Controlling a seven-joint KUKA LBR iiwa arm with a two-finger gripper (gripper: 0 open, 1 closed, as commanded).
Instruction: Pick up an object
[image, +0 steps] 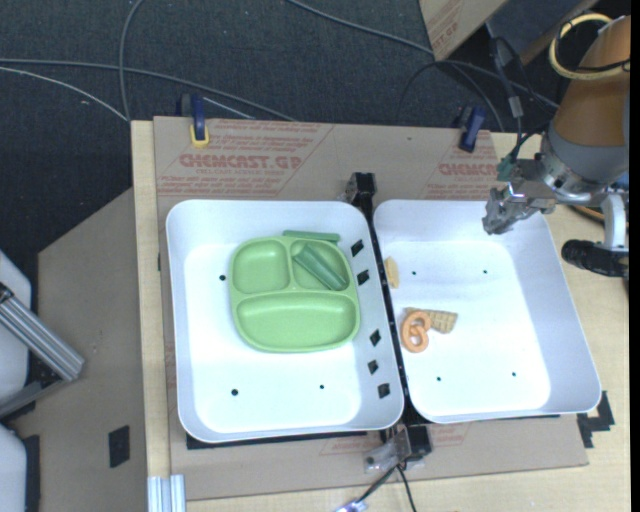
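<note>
From my feed: gripper (503, 217) sits at upper right of frame, over the far edge of the right bin (540, 385). I can't tell how it is set; nothing visibly held. Orange pretzel-like piece (415, 332) lies centre-left in that bin, touching a tan scrap (441, 321); a small tan bit (392, 271) nearer the divider. Left bin (200, 390) holds a green divided plate (293, 296), a green piece (322, 265) in its upper-right compartment.

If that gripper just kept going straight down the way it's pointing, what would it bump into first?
Most likely bare floor at the far edge of the right bin. The gripper hangs over that back rim, well away from the orange pretzel-like piece, though depth is hard to judge from this slanted view.
</note>
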